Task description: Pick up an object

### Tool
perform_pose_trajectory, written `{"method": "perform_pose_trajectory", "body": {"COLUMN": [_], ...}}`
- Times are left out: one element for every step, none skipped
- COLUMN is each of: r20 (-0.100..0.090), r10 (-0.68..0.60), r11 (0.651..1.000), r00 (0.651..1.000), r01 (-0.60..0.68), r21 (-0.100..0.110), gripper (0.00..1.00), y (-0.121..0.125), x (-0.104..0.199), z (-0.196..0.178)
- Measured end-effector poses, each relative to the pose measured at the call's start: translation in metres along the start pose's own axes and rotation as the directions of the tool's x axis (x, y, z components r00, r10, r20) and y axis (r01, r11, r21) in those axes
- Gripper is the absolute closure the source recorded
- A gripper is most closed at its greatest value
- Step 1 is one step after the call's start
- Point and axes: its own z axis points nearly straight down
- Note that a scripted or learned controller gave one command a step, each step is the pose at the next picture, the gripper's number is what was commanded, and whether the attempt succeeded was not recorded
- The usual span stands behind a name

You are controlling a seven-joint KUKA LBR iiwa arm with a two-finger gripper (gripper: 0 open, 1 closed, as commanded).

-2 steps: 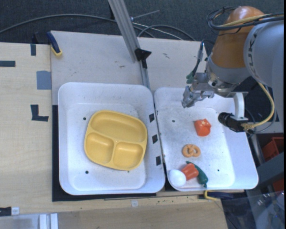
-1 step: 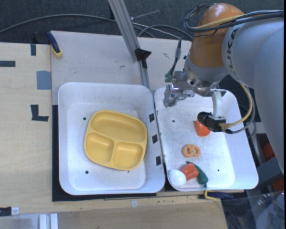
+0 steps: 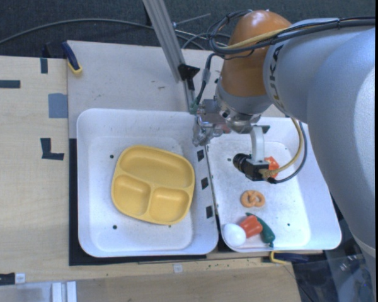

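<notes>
My gripper [image 3: 223, 137] hangs under the orange-banded wrist, over the upper left part of the right bin [image 3: 315, 231], close to the divider between the bins. Below it in that bin lie a brown pretzel [image 3: 252, 199], a red pepper with a green stem [image 3: 254, 226] and a white egg [image 3: 234, 234] at the front rim. A black and orange piece [image 3: 252, 167] sits just under the wrist with a yellow cable running to it. I cannot tell whether it is a loose object. Nothing is visibly held.
A yellow divided plate [image 3: 154, 184] fills the middle of the left bin [image 3: 91, 168]. A slanted metal bar [image 3: 167, 33] rises behind the bins near the wrist. The arm's grey body covers the right bin's far right side.
</notes>
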Motion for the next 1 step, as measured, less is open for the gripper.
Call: {"method": "perform_pose_trajectory", "body": {"r20": [0.001], "r10": [0.000], "r11": [1.000], "r00": [1.000], "r01": [0.000], "r21": [-0.001], "gripper": [1.00], "y": [-0.0026], "x": [0.0500], "z": [0.0063]}}
